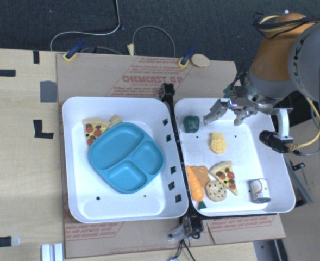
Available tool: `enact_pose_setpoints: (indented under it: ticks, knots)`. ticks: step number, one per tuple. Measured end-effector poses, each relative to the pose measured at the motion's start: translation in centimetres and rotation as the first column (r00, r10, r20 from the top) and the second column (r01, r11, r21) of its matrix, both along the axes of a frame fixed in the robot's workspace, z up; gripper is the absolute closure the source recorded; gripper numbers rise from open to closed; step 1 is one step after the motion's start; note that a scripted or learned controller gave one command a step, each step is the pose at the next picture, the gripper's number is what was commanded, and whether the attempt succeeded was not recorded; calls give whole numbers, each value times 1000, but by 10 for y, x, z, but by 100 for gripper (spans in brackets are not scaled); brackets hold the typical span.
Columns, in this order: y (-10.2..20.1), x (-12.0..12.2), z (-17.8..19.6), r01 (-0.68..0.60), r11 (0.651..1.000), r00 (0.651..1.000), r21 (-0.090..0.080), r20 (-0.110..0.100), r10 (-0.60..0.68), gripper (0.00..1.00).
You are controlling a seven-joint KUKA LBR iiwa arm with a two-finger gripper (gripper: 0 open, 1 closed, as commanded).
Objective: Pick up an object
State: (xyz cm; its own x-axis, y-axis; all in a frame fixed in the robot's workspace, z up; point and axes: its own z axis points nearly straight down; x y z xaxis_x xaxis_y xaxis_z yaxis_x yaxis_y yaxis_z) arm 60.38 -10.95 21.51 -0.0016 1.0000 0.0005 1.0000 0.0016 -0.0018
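My gripper (225,115) hangs over the far part of the right bin (274,167), fingers spread open with nothing between them. Just below it lies a yellow corn piece (218,142). A dark green object (190,124) sits to its left near the bin's divider. Nearer the front lie a pizza slice (225,174), a cookie (215,190), an orange carrot (195,185) and a small can (259,190).
The left bin (75,145) holds a blue divided plate (127,156) and another pizza slice (94,130) at its far left corner. Black clips (168,94) join the bins in the middle. The arm's grey and orange body (279,53) rises at the right.
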Motion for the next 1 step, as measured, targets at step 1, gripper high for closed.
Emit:
enact_pose_setpoints:
  ticks: [1]
  knots:
    - [-37, 7, -119, 3, 1000, 1000, 0, -10, -3, 0]
